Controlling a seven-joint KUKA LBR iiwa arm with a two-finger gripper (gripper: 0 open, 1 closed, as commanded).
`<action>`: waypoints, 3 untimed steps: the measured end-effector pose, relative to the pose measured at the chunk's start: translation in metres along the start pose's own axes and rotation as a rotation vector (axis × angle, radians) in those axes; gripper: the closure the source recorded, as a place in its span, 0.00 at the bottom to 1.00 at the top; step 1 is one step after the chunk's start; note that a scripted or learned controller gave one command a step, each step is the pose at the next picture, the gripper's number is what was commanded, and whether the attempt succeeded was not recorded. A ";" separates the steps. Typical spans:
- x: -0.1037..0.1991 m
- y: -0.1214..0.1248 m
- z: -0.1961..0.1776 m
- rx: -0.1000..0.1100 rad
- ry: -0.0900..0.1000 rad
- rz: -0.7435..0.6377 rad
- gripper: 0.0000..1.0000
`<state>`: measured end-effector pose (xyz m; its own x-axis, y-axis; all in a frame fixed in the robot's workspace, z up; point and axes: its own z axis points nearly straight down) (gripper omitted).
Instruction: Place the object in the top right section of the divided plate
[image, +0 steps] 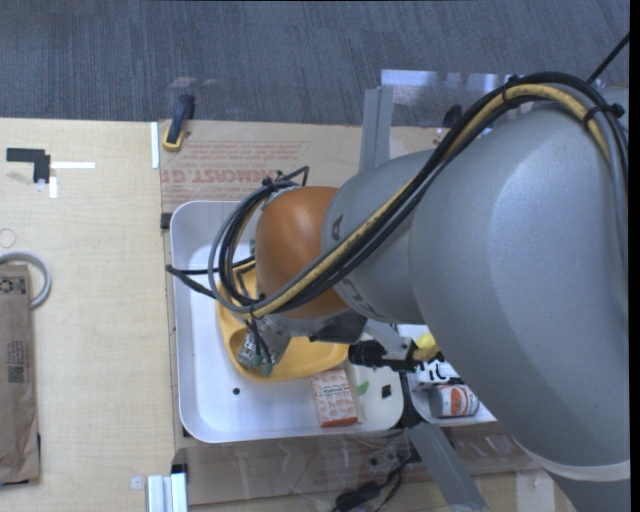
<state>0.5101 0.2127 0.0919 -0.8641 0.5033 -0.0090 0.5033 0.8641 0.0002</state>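
Observation:
A yellow divided plate (300, 362) lies in the left white bin (195, 380), and the arm covers most of it. The arm's orange band (295, 240) hangs right over the plate. The gripper (258, 356) reaches down at the plate's left part, just under the wrist, mostly hidden by cables and the arm. A red and white packet (336, 398) lies just in front of the plate, with a white object (381, 396) beside it. I cannot make out the plate's sections or anything held.
A small can with a red label (455, 402) lies in the right bin, under the arm. A brown paper bag (15, 380) sits at the far left of the bench. A yellow and black tool (179, 121) rests on the cardboard sheet (240, 165) behind the bin.

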 end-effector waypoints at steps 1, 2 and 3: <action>-0.036 0.038 0.001 0.006 0.020 -0.093 1.00; -0.036 0.040 0.000 0.001 0.015 -0.094 0.00; -0.026 0.032 -0.049 0.000 0.009 -0.338 0.00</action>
<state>0.5483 0.2277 0.1406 -0.9821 0.1881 0.0007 0.1881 0.9821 -0.0016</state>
